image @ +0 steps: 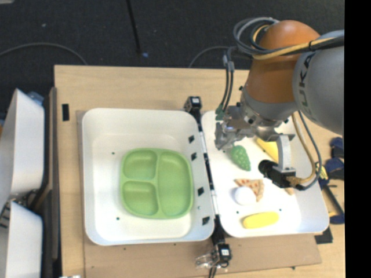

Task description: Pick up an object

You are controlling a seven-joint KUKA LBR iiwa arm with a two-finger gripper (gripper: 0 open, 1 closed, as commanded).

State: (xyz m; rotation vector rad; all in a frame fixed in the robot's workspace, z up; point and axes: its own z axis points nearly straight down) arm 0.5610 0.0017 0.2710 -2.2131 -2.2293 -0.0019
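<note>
Nothing is lifted yet: the gripper [227, 139] hangs low in the right bin [307, 222] just beside the green toy [241, 157] (its grip state cannot be told), grasp and lift remaining.

A green divided tray [156, 182] lies in the left white bin [98, 155], lower centre of the frame. Both bins sit on a wooden bench [116, 86]. Black cables [130, 16] cross the dark floor above.

Grey arm [324, 80]; orange band [281, 51]; black cables [232, 86]
</note>
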